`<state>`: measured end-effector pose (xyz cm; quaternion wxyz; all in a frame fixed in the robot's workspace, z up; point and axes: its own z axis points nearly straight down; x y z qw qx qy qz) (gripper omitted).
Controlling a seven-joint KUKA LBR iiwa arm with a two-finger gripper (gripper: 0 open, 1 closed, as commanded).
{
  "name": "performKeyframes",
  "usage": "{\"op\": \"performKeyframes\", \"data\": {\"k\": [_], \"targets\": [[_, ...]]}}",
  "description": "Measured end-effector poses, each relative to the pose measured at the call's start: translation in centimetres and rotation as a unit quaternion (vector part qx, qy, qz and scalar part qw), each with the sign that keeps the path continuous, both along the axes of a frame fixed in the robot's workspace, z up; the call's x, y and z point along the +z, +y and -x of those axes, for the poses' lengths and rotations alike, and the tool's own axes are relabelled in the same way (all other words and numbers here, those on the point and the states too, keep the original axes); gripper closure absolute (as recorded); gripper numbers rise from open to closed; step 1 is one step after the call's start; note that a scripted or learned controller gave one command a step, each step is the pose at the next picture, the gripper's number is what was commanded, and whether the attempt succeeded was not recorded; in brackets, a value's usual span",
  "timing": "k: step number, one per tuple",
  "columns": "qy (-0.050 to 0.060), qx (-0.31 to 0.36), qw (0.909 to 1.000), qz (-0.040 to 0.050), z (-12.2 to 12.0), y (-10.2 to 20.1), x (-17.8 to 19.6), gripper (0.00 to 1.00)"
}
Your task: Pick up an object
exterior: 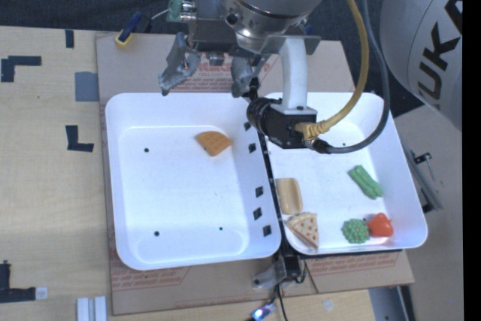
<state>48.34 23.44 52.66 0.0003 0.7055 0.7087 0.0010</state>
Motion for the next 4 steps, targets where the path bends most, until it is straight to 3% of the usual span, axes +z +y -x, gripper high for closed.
{"op": "performKeyframes", "data": {"k": [1,2,3,4], "targets": [[0.002,-0.007,1.0,0.0029,-0.9,-10.7,0.7,0.0],[0.012,0.001,0.9999,0.0049,-0.4,-1.7,-18.6,0.0],[0.008,-0.001,1.0,0.0043,-0.8,-1.9,-17.0,1.0],[-0.003,-0.002,1.0,-0.0003,-2.6,-3.7,-4.1,1.0]]}}
